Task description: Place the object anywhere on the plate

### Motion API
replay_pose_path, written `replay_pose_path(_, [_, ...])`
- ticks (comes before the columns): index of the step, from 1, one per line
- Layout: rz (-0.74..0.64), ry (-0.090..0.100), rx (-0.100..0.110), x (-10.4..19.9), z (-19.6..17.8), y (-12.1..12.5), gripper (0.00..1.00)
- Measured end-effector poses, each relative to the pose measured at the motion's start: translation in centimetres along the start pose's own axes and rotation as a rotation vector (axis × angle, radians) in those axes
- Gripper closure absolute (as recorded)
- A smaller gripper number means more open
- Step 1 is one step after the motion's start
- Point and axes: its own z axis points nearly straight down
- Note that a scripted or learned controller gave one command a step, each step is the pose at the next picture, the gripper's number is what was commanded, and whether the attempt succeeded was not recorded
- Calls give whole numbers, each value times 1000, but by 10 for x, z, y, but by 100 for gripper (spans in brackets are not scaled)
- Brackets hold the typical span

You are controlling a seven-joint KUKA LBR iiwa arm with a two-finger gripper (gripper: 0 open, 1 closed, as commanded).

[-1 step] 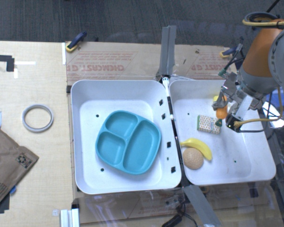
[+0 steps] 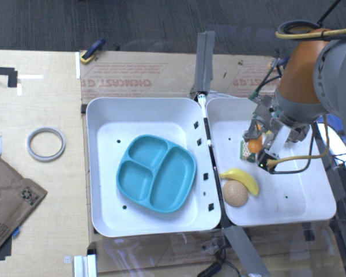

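Watching the gripper in the right bin: can't tell its finger state. Orange thing there may drop before your plate.

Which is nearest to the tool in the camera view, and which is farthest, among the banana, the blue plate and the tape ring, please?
From the tool:
1. Banana, in the right bin, just below it.
2. Blue plate, in the left bin.
3. Tape ring, on the bench at the far left.
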Motion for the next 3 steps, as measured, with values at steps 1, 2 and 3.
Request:
replay_pose_path(1, [30, 0, 0, 30, 3, -98, 100])
replay_pose_path(2, [-147, -1, -2, 114, 7, -85, 100])
replay_pose_path(3, [-146, -1, -1, 114, 7, -85, 0])
